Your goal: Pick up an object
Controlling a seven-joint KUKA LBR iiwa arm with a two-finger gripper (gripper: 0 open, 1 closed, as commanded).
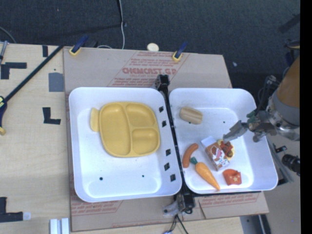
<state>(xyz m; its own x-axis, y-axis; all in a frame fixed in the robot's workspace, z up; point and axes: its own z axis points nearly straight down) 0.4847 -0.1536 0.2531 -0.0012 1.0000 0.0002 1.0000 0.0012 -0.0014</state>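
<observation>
The right bin (243,101) holds several toy foods: a tan bread roll (190,115) near its back, an orange sausage (189,154), a carrot (206,174) at the front, a small printed carton (219,154) and a red tomato piece (233,177). My gripper (242,130) reaches in over the bin's right side. It sits just right of the carton and slightly behind it, close to the carton's top corner. I see no object lifted off the bin floor.
In the left bin (83,179) lies a yellow divided plate (129,128). A black divider (168,130) runs between the two bins. The arm's grey wrist (287,111) hangs over the right bin's right rim. Both bins rest on a cardboard sheet (146,69).
</observation>
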